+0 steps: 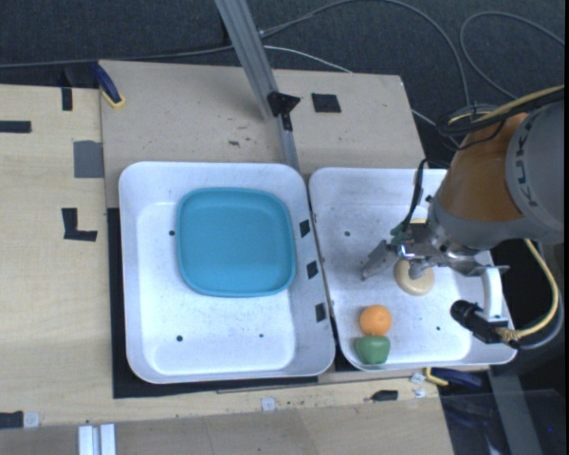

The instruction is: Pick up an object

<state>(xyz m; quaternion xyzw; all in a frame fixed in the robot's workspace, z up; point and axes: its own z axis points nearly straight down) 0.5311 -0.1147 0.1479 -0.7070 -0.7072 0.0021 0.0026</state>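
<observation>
While hanging low inside the right bin (360,183), carries nothing visible, so counts as a pick not yet made. Cannot tell the opening of the gripper (398,257), wide or narrow: too dark and crowded beneath the wrist. Judging by this, leaves nearly the whole job undone: closing on something, then raising it clear of the bin. Just below the gripper toward the bench's near edge, touching it or very nearly so, finds a cream round object (417,281), probably the handiest candidate. Farther from the gripper in the same direction, finds an orange ball (376,319) and, pressed against it on the side away from the gripper, a green object (371,350) up against the bin's near wall. Well apart from the gripper, across the divide on the side opposite the arm, has the left bin (142,254) holding a blue plate (235,241), flat and bare. Suggests, as a judgement only, a short reach to the cream piece rather than a long one to the plate.
</observation>
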